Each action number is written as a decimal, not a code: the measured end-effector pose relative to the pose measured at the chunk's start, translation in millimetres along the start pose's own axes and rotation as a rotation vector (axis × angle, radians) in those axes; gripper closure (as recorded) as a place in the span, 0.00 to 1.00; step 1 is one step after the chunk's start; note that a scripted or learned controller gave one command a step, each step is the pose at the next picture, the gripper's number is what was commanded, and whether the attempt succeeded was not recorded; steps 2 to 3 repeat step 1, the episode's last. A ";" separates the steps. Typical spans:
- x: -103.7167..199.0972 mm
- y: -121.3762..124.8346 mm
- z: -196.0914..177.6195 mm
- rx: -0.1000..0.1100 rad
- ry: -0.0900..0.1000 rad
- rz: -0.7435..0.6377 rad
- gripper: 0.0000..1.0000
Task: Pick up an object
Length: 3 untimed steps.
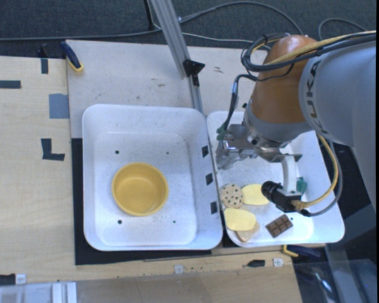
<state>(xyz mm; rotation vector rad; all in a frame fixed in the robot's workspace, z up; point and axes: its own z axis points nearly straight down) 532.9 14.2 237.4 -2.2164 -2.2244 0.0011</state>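
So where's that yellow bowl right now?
The yellow bowl sits in the left bin, toward its near left corner, apart from the snacks in the right bin.

From my seat the feed was evenly and fairly brightly lit, the light seeming to come from overhead. The left bin (145,122) was nearly washed out along its rim, and the orange band (284,55) carried a soft sheen. The arm (341,87) threw a faint shadow over the right bin (322,226). Shadows under the yellow bowl (139,189) were weak. I saw mild softness everywhere, small items looked grainy, and the desk (25,137) stayed flat, without glare.
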 end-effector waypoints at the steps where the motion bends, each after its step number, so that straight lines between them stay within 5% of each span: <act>1: 54.3 -5.7 13.0 0.000 0.000 -0.001 1.00; 3: 54.3 -5.7 13.0 0.000 0.000 -0.001 1.00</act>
